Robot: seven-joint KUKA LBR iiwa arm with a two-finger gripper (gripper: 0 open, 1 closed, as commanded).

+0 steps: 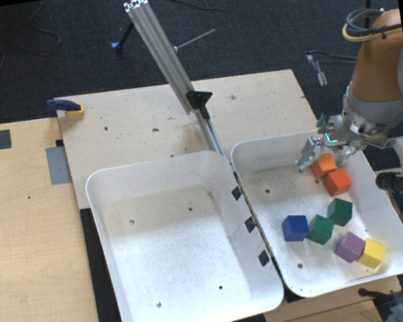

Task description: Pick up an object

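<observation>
- The arm (379, 83) is reaching in from the right and hanging over the far part of the right bin (284, 155).
- Its jaws (323, 151) are sitting low above the bin floor, right at an orange block (325, 163); from here I cannot tell whether they are open, closed or gripping it.
- A second orange block (337, 182) is lying just beside the first, on the near side.
- Further toward the front, a blue block (295, 227) is resting next to a green block (321, 229), with another green block (340, 211) just behind that one.
- A purple block (349, 247) and a yellow block (372, 252) are touching near the front right corner.
- The left bin (110, 209) is sitting alongside on the worktop (128, 126).
- A slanted metal rail (166, 56) is rising from between the two bins.
</observation>
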